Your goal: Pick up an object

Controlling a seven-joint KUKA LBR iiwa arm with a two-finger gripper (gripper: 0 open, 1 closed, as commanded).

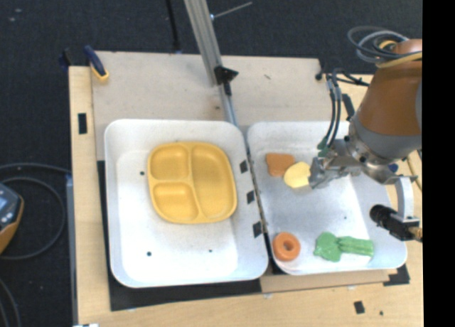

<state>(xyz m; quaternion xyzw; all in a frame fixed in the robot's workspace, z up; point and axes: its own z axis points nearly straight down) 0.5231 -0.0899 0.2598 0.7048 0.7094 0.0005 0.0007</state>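
In the right bin (pixel 355 197) a pale yellow rounded piece (pixel 296 175) lies beside an orange-brown block (pixel 279 163). My gripper (pixel 321 173) hangs just right of the yellow piece, at its edge; whether it touches is hard to tell. An orange ring (pixel 287 246) and a green toy (pixel 343 247) rest near the bin's front wall.
The left bin (pixel 128 247) holds a yellow divided plate (pixel 192 180). A slanted metal post (pixel 206 34) rises from the back of the bench between the bins. The arm's grey and orange body (pixel 391 105) overhangs the right bin's far right side.
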